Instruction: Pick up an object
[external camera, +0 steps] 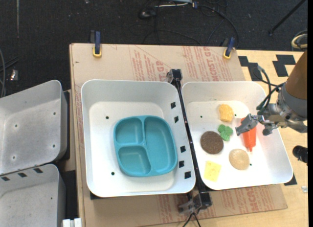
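Carrot (250, 140), an orange toy with a tapered body, lies in the right bin (274, 170), near that bin's right wall. Its long axis runs nearly up and down in the view, tilted only a little; the narrow tip points toward the bin's near edge, and the thicker end sits up under the claw (255, 122). Its colour is a bright orange-red, smooth and plain, with no leaves that can be made out.

The claw hangs right over the carrot's upper end, with one dark finger (246, 124) reaching left and another part to the right. Whether the fingers are spread or pressed together cannot be told from this angle, nor whether they touch the carrot.

Just left of the carrot sits a green leafy piece (225, 132), and above that a yellow-orange lump (225, 112). A brown disc (212, 142) lies beside the green piece, to its lower left. A tan round (239, 159) rests below the carrot's tip, close but apart from it, and a yellow square (212, 170) lies nearest the front wall.

The left bin (98, 172) holds a teal divided tray (145, 146). Both bins rest on the counter (132, 62).
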{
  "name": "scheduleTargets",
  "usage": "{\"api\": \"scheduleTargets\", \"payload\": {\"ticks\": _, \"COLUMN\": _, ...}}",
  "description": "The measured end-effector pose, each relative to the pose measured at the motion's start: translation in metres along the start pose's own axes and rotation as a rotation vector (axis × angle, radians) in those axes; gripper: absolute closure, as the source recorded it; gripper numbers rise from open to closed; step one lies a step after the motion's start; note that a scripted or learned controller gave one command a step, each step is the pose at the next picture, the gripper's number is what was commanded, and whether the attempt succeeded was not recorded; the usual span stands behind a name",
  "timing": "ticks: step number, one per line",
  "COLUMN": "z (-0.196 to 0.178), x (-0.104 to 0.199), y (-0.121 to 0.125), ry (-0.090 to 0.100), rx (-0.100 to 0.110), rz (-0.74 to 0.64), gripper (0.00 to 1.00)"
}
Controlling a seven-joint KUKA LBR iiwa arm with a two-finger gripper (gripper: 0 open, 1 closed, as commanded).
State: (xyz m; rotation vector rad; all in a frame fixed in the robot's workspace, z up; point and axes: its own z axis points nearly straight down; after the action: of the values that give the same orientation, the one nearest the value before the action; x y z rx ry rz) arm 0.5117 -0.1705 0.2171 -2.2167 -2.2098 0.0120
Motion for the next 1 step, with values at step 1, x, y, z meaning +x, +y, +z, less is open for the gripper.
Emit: {"api": "scheduleTargets", "payload": {"ticks": 1, "z": -0.0070, "x": 0.0007, "y": 0.0028, "ry": -0.003, "rx": -0.013, "rz": -0.004, "gripper": 0.00}}
